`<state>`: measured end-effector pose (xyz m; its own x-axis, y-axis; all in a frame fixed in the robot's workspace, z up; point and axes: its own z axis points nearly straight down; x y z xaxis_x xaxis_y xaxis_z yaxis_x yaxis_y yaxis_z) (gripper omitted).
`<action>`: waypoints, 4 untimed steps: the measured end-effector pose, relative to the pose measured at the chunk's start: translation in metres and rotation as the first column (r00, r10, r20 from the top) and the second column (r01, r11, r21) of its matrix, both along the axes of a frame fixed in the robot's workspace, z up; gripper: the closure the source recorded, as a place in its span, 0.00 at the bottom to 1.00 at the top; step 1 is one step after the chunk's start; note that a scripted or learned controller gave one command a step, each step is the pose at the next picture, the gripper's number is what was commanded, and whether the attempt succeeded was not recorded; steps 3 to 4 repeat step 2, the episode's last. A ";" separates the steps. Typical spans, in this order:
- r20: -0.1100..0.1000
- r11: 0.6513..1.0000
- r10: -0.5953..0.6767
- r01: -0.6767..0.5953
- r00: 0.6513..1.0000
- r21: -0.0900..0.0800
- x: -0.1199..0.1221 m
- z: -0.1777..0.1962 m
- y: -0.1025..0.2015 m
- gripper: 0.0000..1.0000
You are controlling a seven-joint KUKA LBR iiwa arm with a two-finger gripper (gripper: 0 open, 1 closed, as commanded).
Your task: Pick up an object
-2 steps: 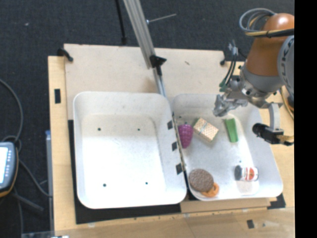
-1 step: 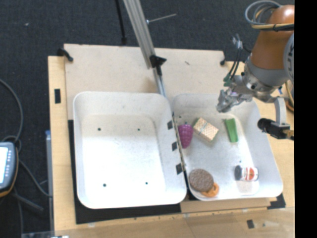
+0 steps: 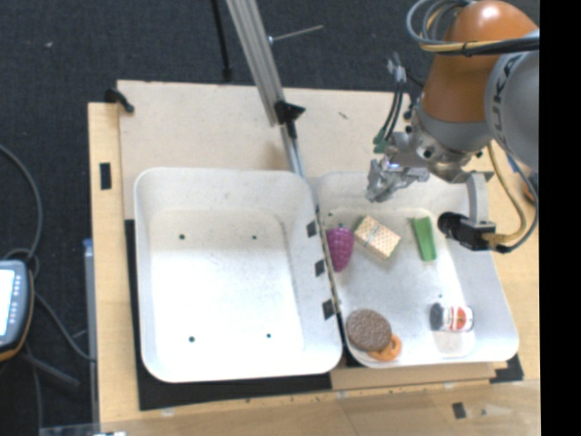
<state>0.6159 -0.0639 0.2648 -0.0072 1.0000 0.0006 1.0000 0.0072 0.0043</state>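
Observation:
My gripper (image 3: 381,189) hangs over the far edge of the right bin (image 3: 486,321), above and slightly behind a tan checked block (image 3: 377,238). Nothing shows between its fingers. In the same bin lie a purple grape-like object (image 3: 339,246) by the left wall, a green bar (image 3: 423,238), a brown round cookie-like disc (image 3: 368,329) resting over an orange piece (image 3: 389,349), and a small red and white can (image 3: 452,317) at the front right.
The left bin (image 3: 227,271) sits beside the right one, sharing a divider with black clips. A slanted aluminium pole (image 3: 259,53) rises from behind the bins. A black fitting (image 3: 463,227) on a cable hangs over the right bin's far right.

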 end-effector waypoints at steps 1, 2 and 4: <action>-0.004 1.000 -0.001 0.001 1.000 0.000 -0.008 -0.010 0.053 1.00; -0.003 1.000 0.001 -0.001 1.000 0.001 -0.005 -0.009 0.114 1.00; -0.003 1.000 0.001 -0.001 1.000 0.001 -0.005 -0.009 0.114 1.00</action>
